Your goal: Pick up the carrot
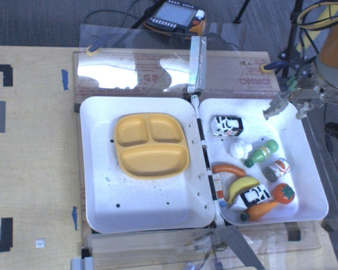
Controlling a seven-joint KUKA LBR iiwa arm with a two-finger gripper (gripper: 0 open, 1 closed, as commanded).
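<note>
Carrot lies at the right bin's 6 o'clock edge, touching a black-and-white carton; tomato just beside at 2 o'clock. Farther off, gripper hovers at the bin's 1 o'clock corner, fingers spread, grasping nothing.

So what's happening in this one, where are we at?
A robot arm is meant to pick up the carrot, which lies untouched at the near edge of the right bin, beside a tomato, a banana and a small black-and-white carton. The gripper is over that bin's far right corner, well away from the carrot, with nothing between its fingers. The left bin holds a yellow divided plate.
</note>
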